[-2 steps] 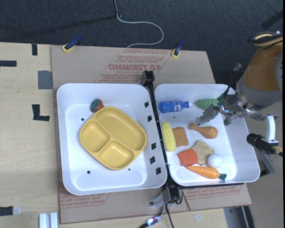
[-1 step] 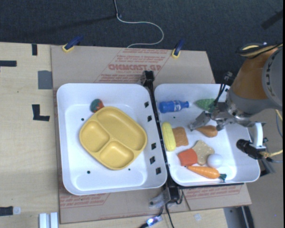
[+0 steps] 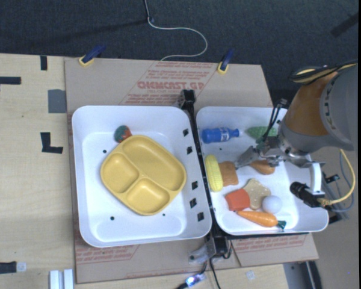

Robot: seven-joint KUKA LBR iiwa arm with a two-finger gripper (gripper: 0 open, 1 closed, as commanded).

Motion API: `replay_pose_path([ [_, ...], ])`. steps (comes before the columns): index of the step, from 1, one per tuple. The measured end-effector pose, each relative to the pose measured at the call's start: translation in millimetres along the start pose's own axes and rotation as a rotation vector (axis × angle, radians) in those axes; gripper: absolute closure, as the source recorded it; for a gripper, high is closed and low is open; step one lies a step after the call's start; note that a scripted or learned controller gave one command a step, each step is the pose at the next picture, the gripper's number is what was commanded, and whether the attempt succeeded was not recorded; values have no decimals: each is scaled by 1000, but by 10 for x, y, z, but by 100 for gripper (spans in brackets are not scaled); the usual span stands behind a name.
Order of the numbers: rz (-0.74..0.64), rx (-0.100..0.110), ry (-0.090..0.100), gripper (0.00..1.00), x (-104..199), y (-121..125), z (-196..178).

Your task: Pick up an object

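Here, orange carrot (image 3: pixel 258 218) with green tip.

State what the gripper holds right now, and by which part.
Cannot be told. The gripper sits low in the right bin, right beside an orange-brown food item; no hold is visible.

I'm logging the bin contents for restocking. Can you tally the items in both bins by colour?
Yellow: 2, divided plate, corn cob
Blue: 1, bottle
Green: 1
Orange or red: 4
Tan: 2
White: 1, egg
Total: 11
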State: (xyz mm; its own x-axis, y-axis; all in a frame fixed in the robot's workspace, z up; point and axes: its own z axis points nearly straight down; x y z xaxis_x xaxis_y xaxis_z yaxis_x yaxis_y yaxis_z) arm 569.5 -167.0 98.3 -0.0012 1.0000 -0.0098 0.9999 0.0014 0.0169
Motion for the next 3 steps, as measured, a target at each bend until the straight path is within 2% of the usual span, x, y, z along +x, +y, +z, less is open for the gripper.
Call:
replay_pose_path([
  [1, -1, 0, 1, 100, 7, 4, -116],
  [2, 0, 14, 9, 100, 16, 22, -747],
  [3, 0, 13, 9, 100, 15, 41, -1277],
])
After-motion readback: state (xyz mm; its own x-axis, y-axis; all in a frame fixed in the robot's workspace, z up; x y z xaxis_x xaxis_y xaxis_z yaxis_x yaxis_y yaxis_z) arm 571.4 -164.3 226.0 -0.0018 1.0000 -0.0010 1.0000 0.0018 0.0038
